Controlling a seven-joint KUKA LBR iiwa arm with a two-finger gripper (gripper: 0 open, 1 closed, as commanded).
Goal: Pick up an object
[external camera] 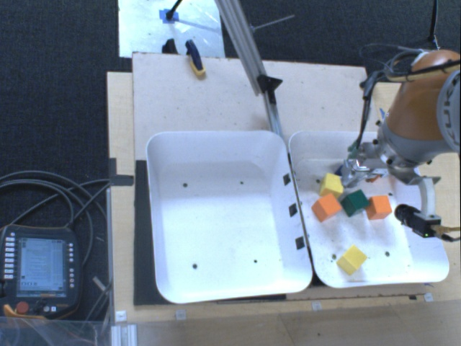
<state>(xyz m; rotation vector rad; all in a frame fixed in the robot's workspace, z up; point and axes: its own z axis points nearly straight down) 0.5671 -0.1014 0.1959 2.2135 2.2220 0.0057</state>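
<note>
Five blocks lie in right bin (432,269): yellow block (331,184), orange block (326,207), green block (354,202), second orange block (378,207), second yellow block (352,259); gripper (354,170) low over cluster, just beside upper yellow block; we cannot tell its finger state; we judge nothing lifted yet, grasp and lift remain; left bin (162,157) alongside.
</note>
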